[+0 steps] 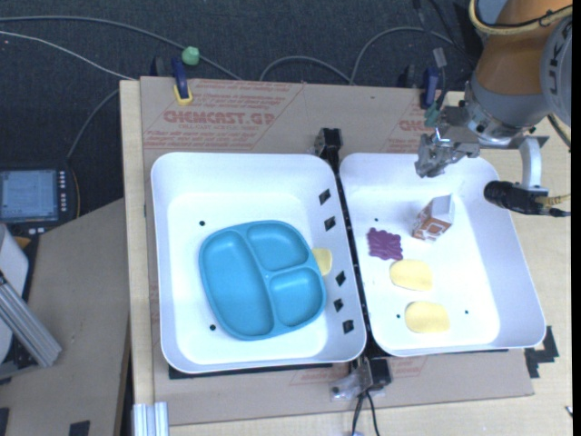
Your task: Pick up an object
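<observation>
The gripper hangs over the back edge of the right bin, and from where I stand its fingers are a dark cluster; I cannot tell whether they are spread or closed, and nothing shows between them. It looks well above the bin floor, not down among the objects.

Nearest to it, a little toward the front, is a small carton, white with a brown-orange face, tipped at an angle. Just beside that, toward the divider, lies a purple bunch of grapes. Further forward are two pale yellow pieces, one near the grapes and another closer to the front rim. Any of these could be the thing to pick up; the carton seems the likeliest, being closest.

In the left bin sits a blue divided plate, with a small yellow piece tucked against its right edge.

What I'd worry about: the carton is tilted, so a straight descent might catch a corner and knock it over or skid it sideways instead of closing on it. The grapes lie close enough that a slightly off approach could nudge both and grip neither. The yellow pieces look low and rounded, likely to slip out.
</observation>
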Tool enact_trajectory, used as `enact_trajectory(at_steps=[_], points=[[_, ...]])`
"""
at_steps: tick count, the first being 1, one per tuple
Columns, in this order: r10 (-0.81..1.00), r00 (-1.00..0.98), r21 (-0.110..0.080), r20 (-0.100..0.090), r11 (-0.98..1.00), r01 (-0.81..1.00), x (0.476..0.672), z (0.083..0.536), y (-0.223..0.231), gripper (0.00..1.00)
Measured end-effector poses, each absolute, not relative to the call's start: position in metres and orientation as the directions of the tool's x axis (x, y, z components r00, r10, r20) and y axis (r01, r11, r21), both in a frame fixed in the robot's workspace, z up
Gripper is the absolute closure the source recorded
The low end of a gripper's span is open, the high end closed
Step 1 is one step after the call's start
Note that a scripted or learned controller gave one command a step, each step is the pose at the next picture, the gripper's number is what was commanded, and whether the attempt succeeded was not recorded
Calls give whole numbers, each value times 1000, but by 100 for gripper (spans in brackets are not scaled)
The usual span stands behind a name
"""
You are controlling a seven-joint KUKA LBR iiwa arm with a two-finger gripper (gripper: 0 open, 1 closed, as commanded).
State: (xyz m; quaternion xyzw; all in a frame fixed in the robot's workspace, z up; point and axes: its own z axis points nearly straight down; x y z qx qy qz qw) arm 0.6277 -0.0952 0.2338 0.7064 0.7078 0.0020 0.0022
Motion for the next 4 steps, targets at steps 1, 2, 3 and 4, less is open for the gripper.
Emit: enact_trajectory(at_steps=[1,2,3,4], points=[[1000,-2,4,0,2,1000,629,269,-95,100],[1000,-5,-2,2,5,1000,627,266,-33,100],[1000,-6,0,2,6,1000,628,266,24,100],[1000,-4,0,1,4,1000,630,258,74,100]])
